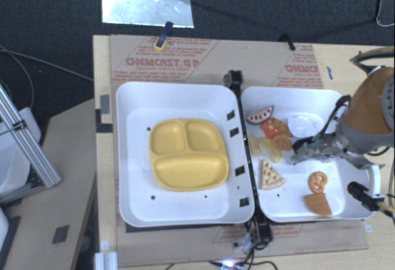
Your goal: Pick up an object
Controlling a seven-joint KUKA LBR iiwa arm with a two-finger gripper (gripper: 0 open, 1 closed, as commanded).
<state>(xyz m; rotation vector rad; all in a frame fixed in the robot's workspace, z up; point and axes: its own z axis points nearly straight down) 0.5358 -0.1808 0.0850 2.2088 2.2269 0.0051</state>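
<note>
The right bin holds several toy foods. A watermelon slice lies at its back left, with a red piece and a small orange round piece beside it. A pale yellow wedge and a pizza slice lie along the left wall. A white object sits near the back. Toward the front are an orange pretzel and a brown toast-like piece. My gripper is low in this bin, just right of the orange round piece and the yellow wedge, below the white object.
The left bin holds a yellow divided plate. A black clip row joins the two bins at the middle wall. The arm's orange and grey wrist hangs over the right bin's right edge.
</note>
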